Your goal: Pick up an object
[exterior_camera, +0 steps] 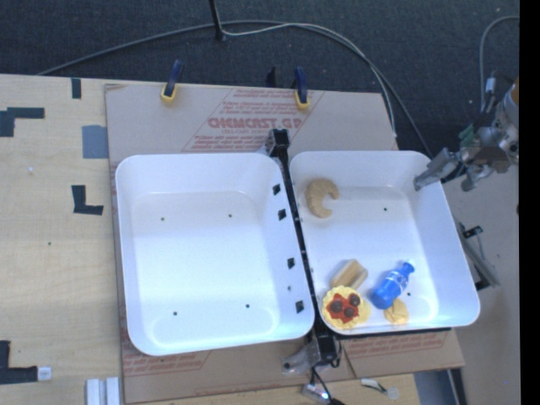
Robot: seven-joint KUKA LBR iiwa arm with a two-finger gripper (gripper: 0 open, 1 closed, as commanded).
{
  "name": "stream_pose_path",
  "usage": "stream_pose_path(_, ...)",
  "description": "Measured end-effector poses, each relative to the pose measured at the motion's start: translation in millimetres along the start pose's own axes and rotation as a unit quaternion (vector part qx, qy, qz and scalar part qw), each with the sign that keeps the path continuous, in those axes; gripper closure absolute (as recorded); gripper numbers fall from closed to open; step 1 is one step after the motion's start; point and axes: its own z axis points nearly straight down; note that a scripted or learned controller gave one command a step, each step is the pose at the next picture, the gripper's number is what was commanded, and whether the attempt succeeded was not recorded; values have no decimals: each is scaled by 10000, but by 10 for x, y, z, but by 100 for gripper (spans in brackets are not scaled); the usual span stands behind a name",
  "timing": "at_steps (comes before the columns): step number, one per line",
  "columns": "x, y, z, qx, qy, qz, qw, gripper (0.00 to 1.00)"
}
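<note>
The right bin (pixel 439 226) holds a tan croissant (pixel 321 197) near its far left corner. Along its near edge lie a small tan bread piece (pixel 348 273), a blue bottle (pixel 392 283), a yellow tart with red berries (pixel 344 307) and a small yellow piece (pixel 396 312). My gripper (pixel 445 179) hangs over the far right corner of that bin, well apart from every object. Its fingers look open, with nothing between them.
The left bin (pixel 135 251) stands beside the right one, with a black divider strip (pixel 291 226) between them. Both rest on a cardboard sheet (pixel 245 121) held by two clamps at the back. Cables run across the dark floor behind.
</note>
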Motion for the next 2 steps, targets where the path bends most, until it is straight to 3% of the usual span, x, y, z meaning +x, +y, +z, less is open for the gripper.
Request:
stream_pose_path(1, 628, 93, 1014, 41, 14, -24, 10000, 0)
stream_pose_path(2, 951, 596, 1366, 7, 4, -18, 10000, 0)
